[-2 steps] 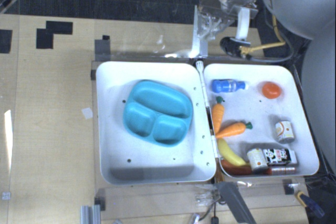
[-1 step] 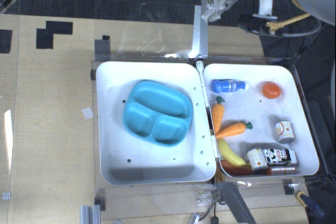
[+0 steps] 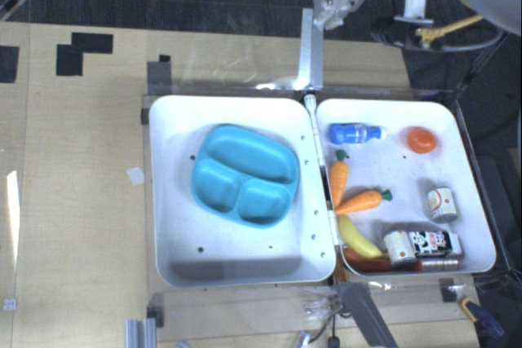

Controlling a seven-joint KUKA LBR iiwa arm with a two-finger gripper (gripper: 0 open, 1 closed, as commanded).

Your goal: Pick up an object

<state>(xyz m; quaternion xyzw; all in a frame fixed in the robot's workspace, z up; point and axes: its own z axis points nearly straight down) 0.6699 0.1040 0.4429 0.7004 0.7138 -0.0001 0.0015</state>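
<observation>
Overhead: robot gripper raised beyond two white bins

Overhead and at a slant, the camera looks down on a pale wooden bench point(image 3: 73, 200) with a few black square marks at its far left. Beyond the bench's far edge the floor is dark. Two shallow white bins sit side by side on the bench, touching along a central divider.

Inside the left bin point(image 3: 175, 257) is a bright blue divided tray point(image 3: 243, 173), with three compartments, lying slightly tilted in the middle of the bin.

Inside the right bin point(image 3: 457, 126) are several small things. At its far left lies a blue bottle point(image 3: 354, 133) on its side, and at the far right a round orange object point(image 3: 421, 139). Below the bottle, along the divider, lies a carrot point(image 3: 338, 183) pointing near; a second carrot point(image 3: 362, 201) lies just beside it, angled toward the right. A yellow banana point(image 3: 359, 238) lies near the bin's near left corner. Beside it, along the near wall, are a small white carton point(image 3: 398, 247) and a black-and-white printed pack point(image 3: 429, 241), resting over a dark red bar point(image 3: 408, 263). A small white cup-like container point(image 3: 442, 203) stands apart at the right.

The arm enters from the top right. Its gripper point(image 3: 333, 11) hangs at the far edge of the view, beyond the bins and roughly in line with the divider, well apart from every object. Whether its fingers are open or closed cannot be told.
</observation>
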